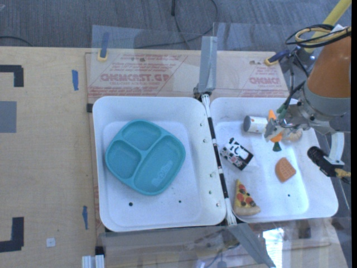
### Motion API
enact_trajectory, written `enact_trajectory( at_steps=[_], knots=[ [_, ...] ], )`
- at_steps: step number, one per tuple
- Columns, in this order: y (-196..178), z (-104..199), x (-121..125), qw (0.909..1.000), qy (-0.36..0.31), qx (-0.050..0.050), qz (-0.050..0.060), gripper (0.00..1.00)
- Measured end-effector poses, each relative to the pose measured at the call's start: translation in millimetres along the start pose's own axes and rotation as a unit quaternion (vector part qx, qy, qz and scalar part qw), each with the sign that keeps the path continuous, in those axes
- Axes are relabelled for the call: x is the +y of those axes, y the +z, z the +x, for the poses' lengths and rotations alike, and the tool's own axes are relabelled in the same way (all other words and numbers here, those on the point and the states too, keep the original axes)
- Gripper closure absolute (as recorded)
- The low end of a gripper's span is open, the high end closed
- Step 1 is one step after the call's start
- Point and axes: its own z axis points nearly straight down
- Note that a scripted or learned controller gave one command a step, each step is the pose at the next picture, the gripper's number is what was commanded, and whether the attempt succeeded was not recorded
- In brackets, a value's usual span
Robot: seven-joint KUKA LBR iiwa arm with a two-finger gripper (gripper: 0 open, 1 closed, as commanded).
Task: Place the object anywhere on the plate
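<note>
Nearest the camera, right bin [321, 205]: pizza slice [245, 199] lies at the front-left corner, close against the divider between the bins. Just behind it, a black-and-white carton [236, 153] lies tilted near the divider. To its right, an orange biscuit-like piece [285, 170] rests on the bin floor, apart from both.

Left bin [111, 205]: teal plate [145, 156], three compartments, sits roughly centred, nothing on it.

Further back in the right bin: white can [256, 124] lies on its side. Just right of it, a small carrot [276, 145] sits directly under the gripper [280, 128]. The gripper is low over the bin floor near the carrot; state of the jaws cannot be told, as wrist and cables crowd that spot. The arm [332, 74] enters from the right, orange band above grey wrist.

Beyond the bins: wooden surface [44, 149] with blue tape marks, then grey floor with a black cable.
</note>
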Motion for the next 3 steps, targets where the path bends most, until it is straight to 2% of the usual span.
enact_trajectory(
  at_steps=[1, 2, 3],
  knots=[
    [11, 52, 56, 0.9956, -0.093, 0.000, -0.001, 1.00],
    [-10, 135, 64, 0.9934, -0.115, 0.000, -0.001, 1.00],
    [58, 229, 52, 0.9982, -0.060, 0.001, 0.001, 1.00]
  ],
)
